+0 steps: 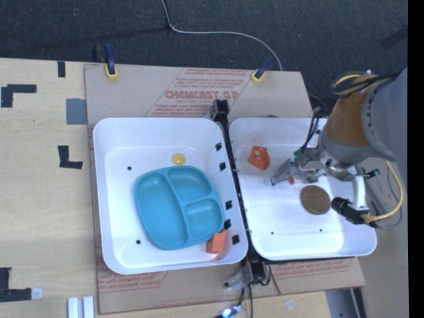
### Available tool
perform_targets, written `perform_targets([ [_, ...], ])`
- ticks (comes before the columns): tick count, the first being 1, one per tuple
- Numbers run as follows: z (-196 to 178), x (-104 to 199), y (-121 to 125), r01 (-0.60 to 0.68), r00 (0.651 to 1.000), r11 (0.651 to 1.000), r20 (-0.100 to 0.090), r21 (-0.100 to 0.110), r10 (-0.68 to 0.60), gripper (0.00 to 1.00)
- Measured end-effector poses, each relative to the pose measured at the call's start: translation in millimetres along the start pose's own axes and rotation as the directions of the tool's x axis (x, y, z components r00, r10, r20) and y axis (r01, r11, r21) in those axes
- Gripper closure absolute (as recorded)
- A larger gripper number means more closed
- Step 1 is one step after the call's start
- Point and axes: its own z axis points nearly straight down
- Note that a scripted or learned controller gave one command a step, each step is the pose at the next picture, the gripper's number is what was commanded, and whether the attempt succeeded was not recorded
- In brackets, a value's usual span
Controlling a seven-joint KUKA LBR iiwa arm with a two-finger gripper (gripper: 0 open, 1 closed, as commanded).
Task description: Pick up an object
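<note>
The two-finger gripper (283,175), spread wide and empty, hovers in the right white bin (291,240); the small orange block (259,157) at ten o'clock wants centring before closing.

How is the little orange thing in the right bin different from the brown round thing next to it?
The orange block is bright and angular; the brown disc is dull, round and flat-looking. The block looks smaller than the disc. The block sits nearer the divider between the bins, left of the end effector; the disc lies to the end effector's right, towards the bin's front. Both rest loose on the right bin's white floor.
</note>
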Motion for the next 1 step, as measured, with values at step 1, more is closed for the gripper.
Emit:
perform_targets([
  [1, -12.7, -0.6, 2.5, 0.001, 1.0, 1.0, 0.004, -0.009, -0.001, 1.0],
])
